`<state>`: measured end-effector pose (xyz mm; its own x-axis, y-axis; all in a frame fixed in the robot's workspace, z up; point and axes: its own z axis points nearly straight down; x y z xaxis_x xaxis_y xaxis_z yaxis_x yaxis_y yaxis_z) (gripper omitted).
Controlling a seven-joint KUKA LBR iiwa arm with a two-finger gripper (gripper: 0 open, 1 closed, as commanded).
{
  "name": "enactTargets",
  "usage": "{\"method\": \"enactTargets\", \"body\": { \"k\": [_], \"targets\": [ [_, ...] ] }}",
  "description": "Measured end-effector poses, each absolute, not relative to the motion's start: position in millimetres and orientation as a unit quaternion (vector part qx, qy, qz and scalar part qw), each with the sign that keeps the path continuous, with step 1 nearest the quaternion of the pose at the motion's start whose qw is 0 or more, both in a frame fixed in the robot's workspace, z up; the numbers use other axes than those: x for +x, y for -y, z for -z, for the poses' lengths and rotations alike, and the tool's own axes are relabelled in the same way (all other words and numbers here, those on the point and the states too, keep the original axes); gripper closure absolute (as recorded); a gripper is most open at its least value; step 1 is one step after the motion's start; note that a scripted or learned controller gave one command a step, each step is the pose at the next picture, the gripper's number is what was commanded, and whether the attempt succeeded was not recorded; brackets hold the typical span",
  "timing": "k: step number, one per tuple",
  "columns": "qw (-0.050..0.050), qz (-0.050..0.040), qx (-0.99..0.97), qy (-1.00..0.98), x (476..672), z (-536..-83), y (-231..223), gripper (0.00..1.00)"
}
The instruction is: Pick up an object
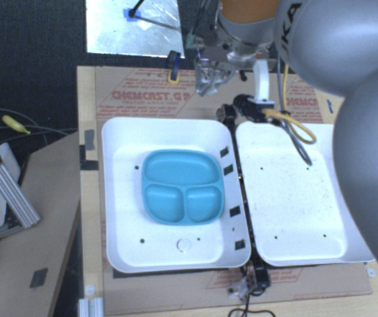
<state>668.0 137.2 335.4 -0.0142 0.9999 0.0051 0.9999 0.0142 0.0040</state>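
With the gripper (208,81) raised beyond the far edge of the left bin (119,177), finger state not discernible, the blue divided plate (181,187) lying mid-bin is best gripped at its raised rim.

bench (142,94), two white bins (119,197) (side by side)

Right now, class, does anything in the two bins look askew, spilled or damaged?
Nothing looks spilled or broken. The blue divided tray lies flat in the left bin, turned slightly against the bin's edges. A small pale disc sits near that bin's front. The pincer hangs above the bench, behind the bins.
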Motion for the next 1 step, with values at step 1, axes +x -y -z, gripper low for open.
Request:
{"method": "enactTargets", "body": {
  "k": [1],
  "targets": [
    [-0.001, 0.0051, -0.703, 0.711, 668.0, -397.2, -240.9, 1.00]
  ]
}}
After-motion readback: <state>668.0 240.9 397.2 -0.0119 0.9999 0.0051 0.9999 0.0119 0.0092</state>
